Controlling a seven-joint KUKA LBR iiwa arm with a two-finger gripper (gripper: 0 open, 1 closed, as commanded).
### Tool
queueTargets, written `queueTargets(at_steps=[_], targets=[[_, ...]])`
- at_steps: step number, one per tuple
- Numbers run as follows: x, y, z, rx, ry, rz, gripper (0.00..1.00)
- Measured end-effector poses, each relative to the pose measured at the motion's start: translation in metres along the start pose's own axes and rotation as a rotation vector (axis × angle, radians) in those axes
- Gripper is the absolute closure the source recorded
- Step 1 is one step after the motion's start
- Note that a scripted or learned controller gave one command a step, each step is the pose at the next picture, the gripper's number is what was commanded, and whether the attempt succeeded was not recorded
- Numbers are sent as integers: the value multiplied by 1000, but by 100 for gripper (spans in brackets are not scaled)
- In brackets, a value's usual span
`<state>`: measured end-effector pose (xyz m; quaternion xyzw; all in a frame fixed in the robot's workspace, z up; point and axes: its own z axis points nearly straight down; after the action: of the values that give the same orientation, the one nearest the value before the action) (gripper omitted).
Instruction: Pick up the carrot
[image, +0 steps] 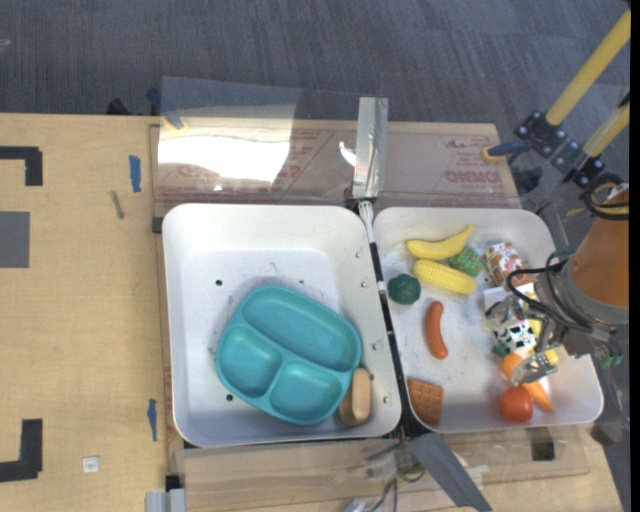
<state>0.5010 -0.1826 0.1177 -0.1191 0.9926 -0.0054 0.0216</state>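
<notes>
The jaws hang low over the right-hand side of the right bin (470, 217), tangled in dark cabling and a black-and-white patterned part, and we cannot tell whether they stand apart or together. Nothing shows clearly between them, so we would not call anything held. We judge they sit there because the carrot (541, 395) lies right beneath and beside them: the arm (610, 265), reaching in from the right, has its wrist set above that corner of the bin.

The carrot is a small orange toy lying flat near the bin's front right corner. One end pokes out toward the bin wall, and another orange patch shows on the jaws' near side; the middle is hidden by the hardware. It looks smooth and tapered, so we expect it to slip if caught near the tip.

A red tomato (516, 404) touches or nearly touches the carrot, which we think crowds any grasp from that side. Farther off in the same bin lie a sausage (436, 330), a waffle (426, 400), a corn cob (445, 277) and a banana (440, 245), all well apart from the carrot. The left bin (200, 250) holds a teal divided plate (288, 352) with a bread roll (356, 396) against it.
</notes>
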Motion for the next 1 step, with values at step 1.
queueTargets(at_steps=[1], targets=[[5,25,28,-12,24,-5,0]])
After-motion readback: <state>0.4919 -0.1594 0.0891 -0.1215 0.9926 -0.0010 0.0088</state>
